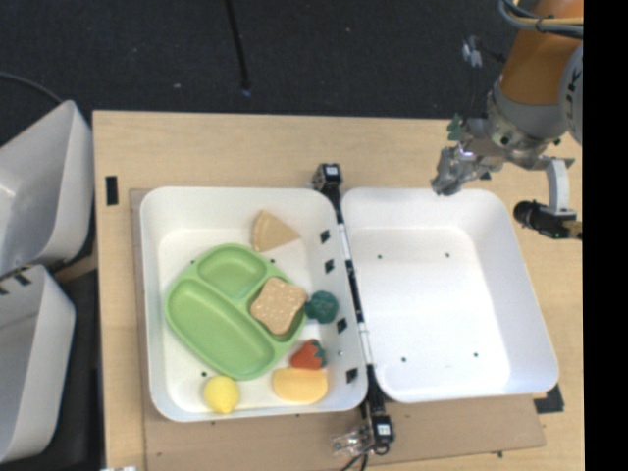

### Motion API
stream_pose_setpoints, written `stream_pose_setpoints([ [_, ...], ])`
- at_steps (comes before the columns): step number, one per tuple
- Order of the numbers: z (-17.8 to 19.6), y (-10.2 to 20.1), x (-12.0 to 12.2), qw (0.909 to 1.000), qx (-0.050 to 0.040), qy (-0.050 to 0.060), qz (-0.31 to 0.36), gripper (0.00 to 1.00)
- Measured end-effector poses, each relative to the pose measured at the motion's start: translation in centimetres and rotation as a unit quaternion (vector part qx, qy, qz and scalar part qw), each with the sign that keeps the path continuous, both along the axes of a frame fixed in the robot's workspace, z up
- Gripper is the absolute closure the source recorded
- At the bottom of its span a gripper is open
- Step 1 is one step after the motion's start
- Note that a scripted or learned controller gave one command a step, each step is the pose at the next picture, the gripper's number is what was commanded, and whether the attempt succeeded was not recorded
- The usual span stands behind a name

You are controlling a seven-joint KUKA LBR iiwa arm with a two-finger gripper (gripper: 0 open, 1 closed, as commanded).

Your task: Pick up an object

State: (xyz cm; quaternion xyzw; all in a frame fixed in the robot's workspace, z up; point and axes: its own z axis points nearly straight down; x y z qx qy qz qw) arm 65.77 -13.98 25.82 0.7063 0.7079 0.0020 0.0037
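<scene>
Above the far rim of the right bin (446,292), the end effector (453,178) hangs with nothing seen in it; whether it is open or closed I cannot tell. All 6 pickable things lie well apart from it in the left bin (157,263): a green tray (218,317) bearing toast (277,306), a wedge (272,232), a dark green piece (321,307), a red piece (308,355), a lemon (222,393).

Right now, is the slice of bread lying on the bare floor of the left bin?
No. The bread slice rests inside the green divided tray, in its small right-hand compartment, within the left bin.
</scene>
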Motion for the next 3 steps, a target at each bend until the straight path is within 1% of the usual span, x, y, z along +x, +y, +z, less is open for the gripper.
stream_pose_setpoints([
  [1, 0.7, 4.7, -0.6, 1.0, 0.0014, 0.003, 0.002, 1.0],
  [2, 0.9, 9.2, -2.5, 1.0, 0.0017, 0.004, 0.002, 1.0],
  [3, 1.4, 14.5, -3.2, 1.0, 0.0019, 0.004, 0.002, 1.0],
])
